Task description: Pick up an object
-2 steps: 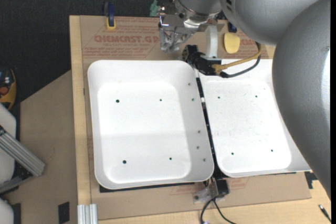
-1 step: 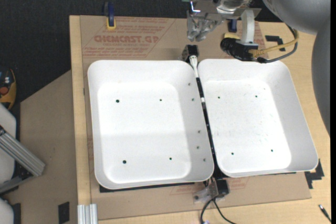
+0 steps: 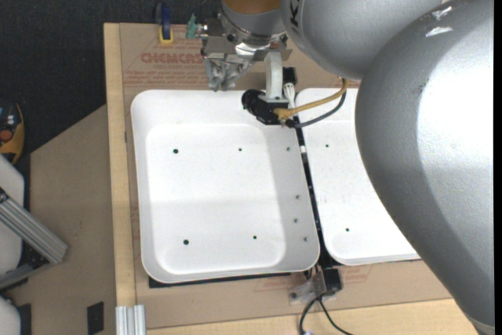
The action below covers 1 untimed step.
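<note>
Hovering at the far rim of the left bin (image 3: 212, 196), the gripper (image 3: 223, 76) (released or clenched, I cannot tell) probably has its object to the right of that bin, hidden beneath the arm (image 3: 423, 129)

A brown bench (image 3: 124, 192) seen from above at a slant, with faded red lettering (image 3: 169, 59) printed along its far edge. Two shallow white bins lie directly on it, side by side and touching: the left bin (image 3: 212, 196), with rounded corners and a few small dark dots on its floor, and the right bin (image 3: 345, 184), partly covered from view. A blue and yellow clamp (image 3: 165, 23) and a green clamp (image 3: 191, 27) grip the far edge, and a small black fitting (image 3: 329, 280) with a dark cable (image 3: 312, 318) sits at the near edge, just beside where the bins meet.
</note>
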Tool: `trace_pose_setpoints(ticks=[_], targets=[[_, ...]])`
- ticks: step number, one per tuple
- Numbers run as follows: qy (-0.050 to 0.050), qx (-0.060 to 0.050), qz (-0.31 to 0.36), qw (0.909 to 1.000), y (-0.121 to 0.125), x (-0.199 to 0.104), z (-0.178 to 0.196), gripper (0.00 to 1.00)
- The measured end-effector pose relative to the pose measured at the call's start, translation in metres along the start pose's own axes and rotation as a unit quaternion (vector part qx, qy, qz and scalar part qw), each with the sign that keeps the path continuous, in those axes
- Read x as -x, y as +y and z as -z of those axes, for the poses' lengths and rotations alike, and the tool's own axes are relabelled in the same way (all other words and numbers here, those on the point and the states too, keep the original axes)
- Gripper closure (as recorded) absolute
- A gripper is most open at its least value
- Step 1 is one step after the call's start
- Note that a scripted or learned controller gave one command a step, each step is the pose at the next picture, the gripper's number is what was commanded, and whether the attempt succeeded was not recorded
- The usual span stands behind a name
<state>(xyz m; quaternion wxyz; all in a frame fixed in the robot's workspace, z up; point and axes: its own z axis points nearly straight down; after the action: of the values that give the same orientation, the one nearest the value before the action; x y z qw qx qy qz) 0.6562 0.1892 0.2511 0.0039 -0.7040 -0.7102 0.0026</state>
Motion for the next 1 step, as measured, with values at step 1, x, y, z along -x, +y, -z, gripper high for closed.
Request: trace_pose_setpoints(ticks=[1], targets=[[-0.001,0.009,-0.006,0.9999,0.0080,0.0377,0.0574,1.00]])
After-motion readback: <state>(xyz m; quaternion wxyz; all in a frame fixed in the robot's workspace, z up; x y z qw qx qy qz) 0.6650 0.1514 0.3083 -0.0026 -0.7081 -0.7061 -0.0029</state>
